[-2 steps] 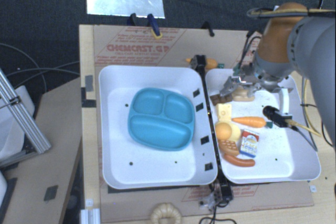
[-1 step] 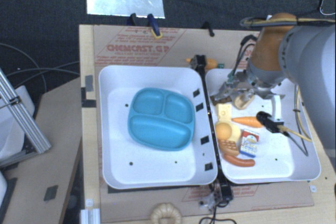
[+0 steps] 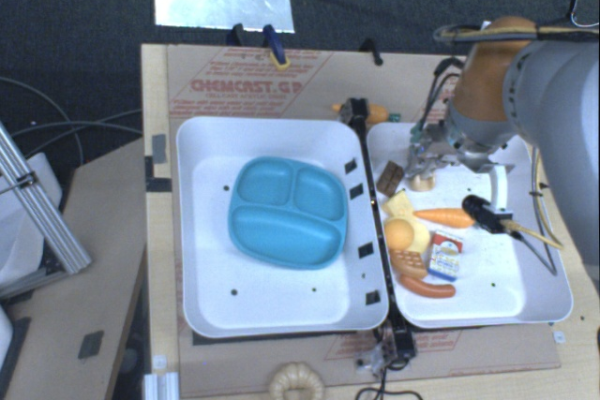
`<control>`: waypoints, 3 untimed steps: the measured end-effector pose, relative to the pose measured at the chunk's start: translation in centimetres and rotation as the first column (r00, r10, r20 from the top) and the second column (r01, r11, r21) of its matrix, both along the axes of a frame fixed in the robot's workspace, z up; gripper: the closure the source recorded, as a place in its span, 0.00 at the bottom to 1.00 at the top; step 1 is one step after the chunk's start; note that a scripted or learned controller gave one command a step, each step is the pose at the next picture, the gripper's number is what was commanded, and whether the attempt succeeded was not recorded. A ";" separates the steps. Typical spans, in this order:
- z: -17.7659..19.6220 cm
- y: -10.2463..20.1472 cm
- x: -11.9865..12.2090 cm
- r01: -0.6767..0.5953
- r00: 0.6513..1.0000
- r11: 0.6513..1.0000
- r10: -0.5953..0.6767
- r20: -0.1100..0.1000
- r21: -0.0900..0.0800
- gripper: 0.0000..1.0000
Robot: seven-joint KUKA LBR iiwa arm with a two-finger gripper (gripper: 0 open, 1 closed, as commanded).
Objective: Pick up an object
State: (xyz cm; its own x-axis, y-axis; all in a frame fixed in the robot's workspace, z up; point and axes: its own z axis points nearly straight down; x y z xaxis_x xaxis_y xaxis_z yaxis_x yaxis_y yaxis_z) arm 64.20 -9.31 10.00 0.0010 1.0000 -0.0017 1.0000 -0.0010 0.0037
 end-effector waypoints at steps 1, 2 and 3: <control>5.0 -0.4 1.0 -0.004 1.000 1.000 0.004 0.003 0.001 1.00; 11.5 -0.8 1.5 -0.005 1.000 1.000 0.005 0.005 0.001 1.00; 12.6 -0.8 1.6 -0.005 1.000 1.000 0.005 0.001 0.002 1.00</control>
State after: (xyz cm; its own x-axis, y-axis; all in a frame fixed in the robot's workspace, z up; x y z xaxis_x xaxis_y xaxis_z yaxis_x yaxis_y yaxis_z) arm 65.76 -10.11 22.56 -0.0042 1.0000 0.0000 1.0000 0.0042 0.0043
